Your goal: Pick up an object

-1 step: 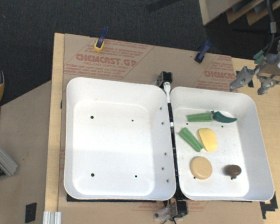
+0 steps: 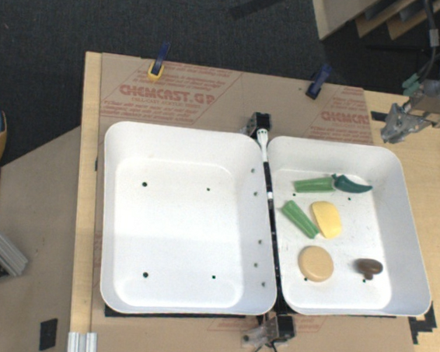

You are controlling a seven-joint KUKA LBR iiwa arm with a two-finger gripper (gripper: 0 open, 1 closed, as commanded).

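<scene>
Five objects lie in the right bin (image 2: pixel 410 230): two green pieces (image 2: pixel 313 185) (image 2: pixel 299 219), one yellow block (image 2: pixel 326 219), one tan disc (image 2: pixel 315 263) and one brown lump (image 2: pixel 367 266). The gripper (image 2: pixel 401 126) hangs beyond the bin's far right corner, grasp impossible to tell. The left bin (image 2: pixel 112 199) sits alongside.

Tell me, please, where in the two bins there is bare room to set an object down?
The left bin offers bare floor from wall to wall. In the right bin the middle is crowded: green pieces, yellow block, tan disc, brown piece. Bare patches lie along its back wall and front edge.
</scene>
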